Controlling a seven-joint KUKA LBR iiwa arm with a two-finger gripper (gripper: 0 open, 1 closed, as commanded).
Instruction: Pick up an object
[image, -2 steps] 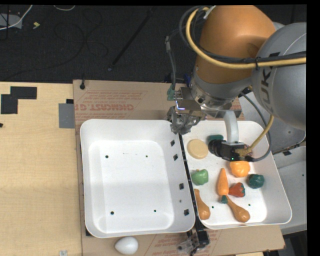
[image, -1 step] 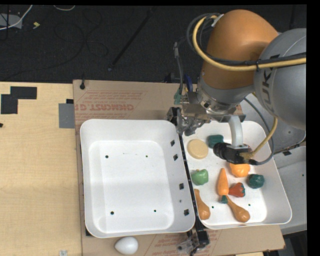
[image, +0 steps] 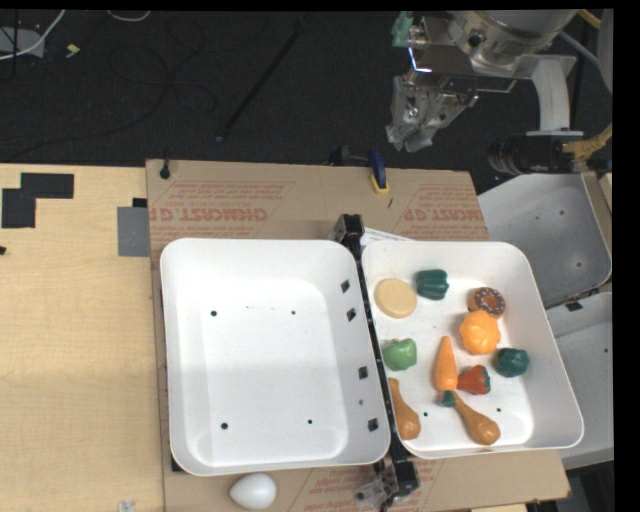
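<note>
My gripper (image: 415, 128) hangs high above the bench at the top of the camera view, behind the far edge of the right bin (image: 545, 300); nothing is seen between its fingers. The right bin holds several toy foods: a cream round disc (image: 395, 298), a dark green pepper (image: 432, 284), a brown donut (image: 487, 301), an orange fruit (image: 479, 333), a second dark green piece (image: 512, 362), a green apple (image: 400, 352), a carrot (image: 445, 364), a red pepper (image: 473, 380) and two tan drumstick-like pieces (image: 404, 410) (image: 476, 421).
The left bin (image: 200, 330) sits beside the right one, joined by a black clamp strip (image: 365, 340). A white egg (image: 252, 491) lies on the cardboard in front of the left bin. A blue clip (image: 379, 172) stands at the cardboard's far edge.
</note>
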